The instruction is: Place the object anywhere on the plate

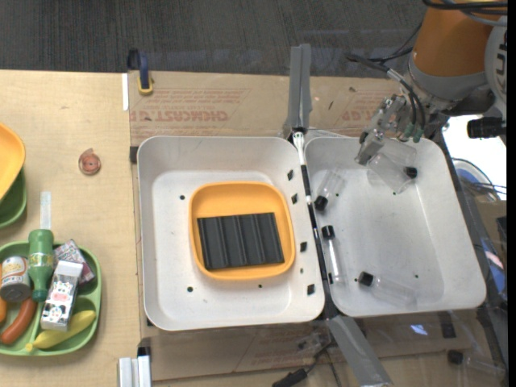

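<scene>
An orange plate point(239, 197) lies in the left bin point(165, 216), and a black ridged slab point(244, 240) rests on it. Several clear plastic tubes with black caps lie in the right bin point(451, 240): one by the divider point(330, 189), one near the front point(385, 290), and one at the back point(393, 170). My gripper point(380, 141) hangs over the back of the right bin, just above and to the left of that back tube. Whether it touches the tube is unclear.
A thin clear tube point(329, 254) lies along the right bin's left wall. On the bench to the left stand a green tray of toy food point(48, 305), an orange bowl point(8, 164) and a small pink piece point(89, 163). A blue clamp point(143, 75) sits behind the left bin.
</scene>
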You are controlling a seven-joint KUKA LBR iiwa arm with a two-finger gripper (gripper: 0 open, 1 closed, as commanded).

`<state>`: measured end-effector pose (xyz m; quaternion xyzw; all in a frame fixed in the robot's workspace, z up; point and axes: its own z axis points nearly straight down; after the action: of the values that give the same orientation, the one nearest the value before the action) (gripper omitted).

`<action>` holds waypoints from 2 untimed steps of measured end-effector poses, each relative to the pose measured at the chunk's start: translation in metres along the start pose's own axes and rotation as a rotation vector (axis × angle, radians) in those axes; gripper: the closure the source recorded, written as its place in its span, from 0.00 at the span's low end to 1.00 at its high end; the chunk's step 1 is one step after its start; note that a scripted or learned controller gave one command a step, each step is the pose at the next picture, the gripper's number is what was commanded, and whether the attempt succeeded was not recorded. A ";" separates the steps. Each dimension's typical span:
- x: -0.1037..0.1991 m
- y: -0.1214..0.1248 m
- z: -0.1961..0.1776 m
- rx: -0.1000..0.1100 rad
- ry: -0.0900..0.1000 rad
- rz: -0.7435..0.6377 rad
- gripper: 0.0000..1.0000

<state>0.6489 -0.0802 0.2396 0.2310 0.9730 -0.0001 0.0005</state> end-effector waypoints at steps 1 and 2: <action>-0.008 -0.017 -0.031 -0.001 -0.003 -0.119 1.00; -0.023 -0.042 -0.054 -0.001 -0.003 -0.193 1.00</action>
<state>0.6507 -0.1286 0.2933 0.1360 0.9907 0.0000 0.0023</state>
